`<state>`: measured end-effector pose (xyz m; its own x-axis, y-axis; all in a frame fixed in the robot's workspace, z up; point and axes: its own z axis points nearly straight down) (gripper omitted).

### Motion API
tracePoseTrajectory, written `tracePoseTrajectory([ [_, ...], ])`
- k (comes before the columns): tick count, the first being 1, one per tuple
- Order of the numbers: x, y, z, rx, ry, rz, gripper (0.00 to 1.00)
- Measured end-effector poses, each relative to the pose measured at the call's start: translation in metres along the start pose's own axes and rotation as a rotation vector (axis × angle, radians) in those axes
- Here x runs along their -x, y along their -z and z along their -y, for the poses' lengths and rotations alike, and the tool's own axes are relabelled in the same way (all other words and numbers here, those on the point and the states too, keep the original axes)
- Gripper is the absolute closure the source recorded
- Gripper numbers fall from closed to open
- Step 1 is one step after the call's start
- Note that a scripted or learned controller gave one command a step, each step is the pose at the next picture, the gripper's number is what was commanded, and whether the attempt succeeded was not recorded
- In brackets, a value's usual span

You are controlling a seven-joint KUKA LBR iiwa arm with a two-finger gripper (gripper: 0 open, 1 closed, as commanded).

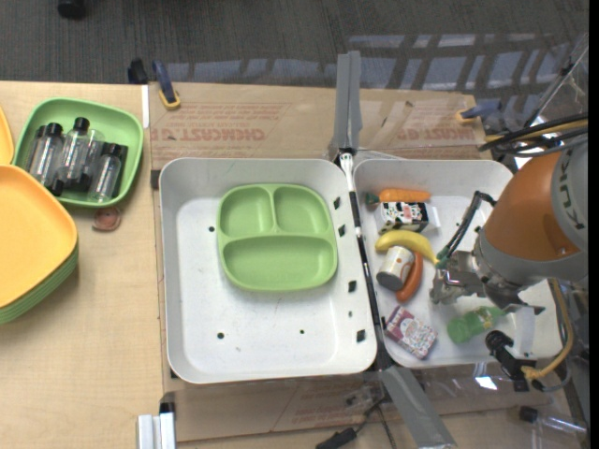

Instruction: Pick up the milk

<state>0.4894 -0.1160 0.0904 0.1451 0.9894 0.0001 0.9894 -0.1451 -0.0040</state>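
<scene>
Two bins (178, 251), milk (404, 215) in right

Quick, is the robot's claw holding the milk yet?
Gripper: cannot be told whether open or closed. It is over the right bin; the milk lies apart, not held.

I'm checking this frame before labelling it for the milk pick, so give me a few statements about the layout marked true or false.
1. The green divided plate lies in the left bin. True.
2. The milk carton sits on the green plate. False: it lies in the right bin, below the carrot.
3. The banana lies just below the milk carton. True.
4. The gripper rests on the milk carton. False: it is lower in the right bin, apart from the carton.
</scene>
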Motion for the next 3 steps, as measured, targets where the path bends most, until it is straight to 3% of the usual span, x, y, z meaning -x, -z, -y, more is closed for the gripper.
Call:
tracePoseTrajectory([
  [1, 0.014, 0.083, -0.072, 0.002, 0.188, 0.002, 1.00],
  [2, 0.013, 0.011, -0.108, 0.001, -0.115, 0.002, 1.00],
  [3, 0.029, 0.046, -0.100, 0.003, -0.058, 0.002, 1.00],
])
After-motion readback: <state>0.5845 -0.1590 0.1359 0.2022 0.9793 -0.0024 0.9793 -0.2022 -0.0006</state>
